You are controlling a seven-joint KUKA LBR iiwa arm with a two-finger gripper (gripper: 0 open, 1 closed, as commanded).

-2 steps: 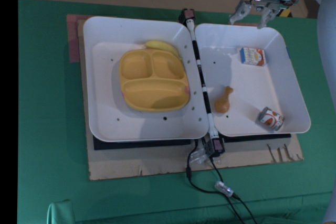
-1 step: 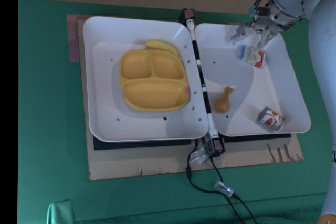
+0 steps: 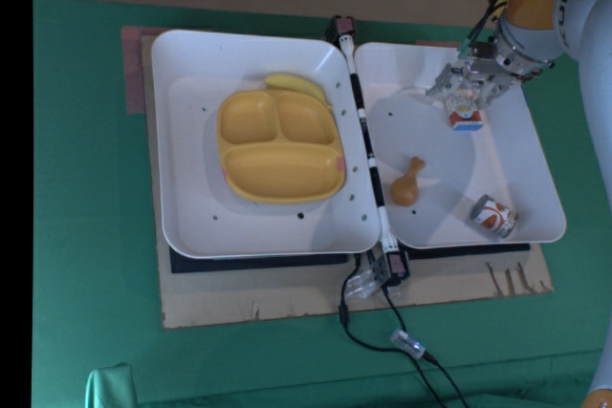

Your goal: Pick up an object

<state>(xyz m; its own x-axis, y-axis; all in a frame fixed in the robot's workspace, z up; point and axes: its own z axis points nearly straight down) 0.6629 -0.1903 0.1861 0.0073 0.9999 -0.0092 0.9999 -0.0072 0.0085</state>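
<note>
The carton (image 3: 465, 118), a small white box with red and blue print, stands in the right bin (image 3: 535, 169), toward its far side. The gripper (image 3: 469, 92) hangs right over it, fingers spread to either side of the carton's top, so the hand is apart and not clamped on anything; whether the fingers touch the box I cannot tell.

Nearer the camera in the same bin lie a brown drumstick (image 3: 406, 183) and a can (image 3: 491, 216) on its side, both well apart from the carton. The left bin (image 3: 186, 148) holds a yellow tray (image 3: 279, 146) with a banana (image 3: 296, 85) just beyond its far edge.

Risks, as I judge them: the carton looks light and slightly tilted, so an off-centre close could tip it or squeeze it out sideways. A close too high on the box could catch only an edge, and the lift would come up bare.
</note>
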